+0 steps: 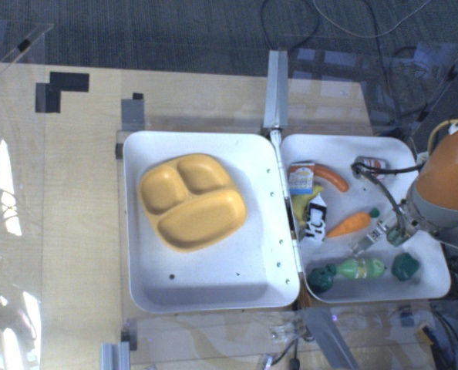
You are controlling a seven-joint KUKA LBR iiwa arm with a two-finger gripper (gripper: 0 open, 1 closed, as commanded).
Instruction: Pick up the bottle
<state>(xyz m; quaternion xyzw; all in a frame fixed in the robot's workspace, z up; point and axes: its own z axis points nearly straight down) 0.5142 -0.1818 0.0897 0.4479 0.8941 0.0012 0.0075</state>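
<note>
Camera view: the bench seen from above at a slant, two white bins side by side.
Left bin (136, 276): holds a yellow divided tray (192, 200), lying toward the bin's far-left part.
Right bin (437, 284): holds the smaller items and the arm's working end.
Bottle (358, 269): green and translucent, lying on its side along the near wall of the right bin, with a dark green lump (321, 277) at its left end.
Gripper (377, 234): low in the right bin, just above the bottle's right half and beside the carrot (whether it touches either is hard to tell); its fingers look slightly parted, with nothing between them.
Carrot (348, 224): orange, tilted, just left of the gripper.
Other items: a sausage (331, 178), a small carton (301, 178), a black-and-white piece (314, 220) and a dark green block (405, 267) right of the bottle.
Arm (449, 179): grey with an orange band, entering from the right.
</note>
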